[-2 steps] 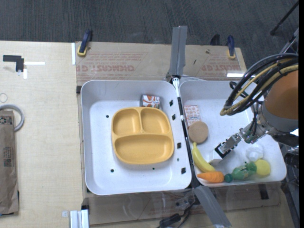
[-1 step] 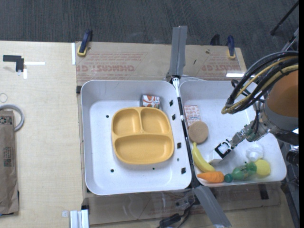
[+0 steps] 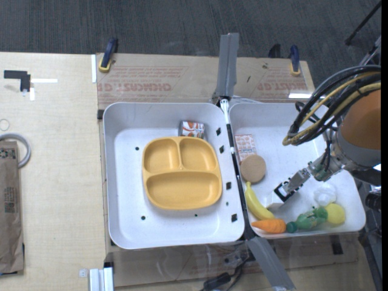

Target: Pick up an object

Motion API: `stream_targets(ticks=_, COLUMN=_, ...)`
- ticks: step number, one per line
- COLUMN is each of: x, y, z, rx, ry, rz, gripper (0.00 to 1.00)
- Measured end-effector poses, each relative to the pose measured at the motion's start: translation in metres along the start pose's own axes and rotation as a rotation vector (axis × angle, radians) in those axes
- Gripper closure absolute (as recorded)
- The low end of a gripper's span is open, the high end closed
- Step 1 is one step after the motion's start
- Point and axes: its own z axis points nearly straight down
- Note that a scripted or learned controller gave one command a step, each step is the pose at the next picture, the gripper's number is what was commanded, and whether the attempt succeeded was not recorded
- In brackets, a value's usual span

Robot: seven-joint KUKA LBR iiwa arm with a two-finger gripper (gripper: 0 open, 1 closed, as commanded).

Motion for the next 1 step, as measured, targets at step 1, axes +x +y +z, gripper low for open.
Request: stream_targets(ticks=1, x=-0.009, y=-0.0182, z=-0.0414, rx=-0.002, ry=-0.002, rz=-0.166, gripper=0.0)
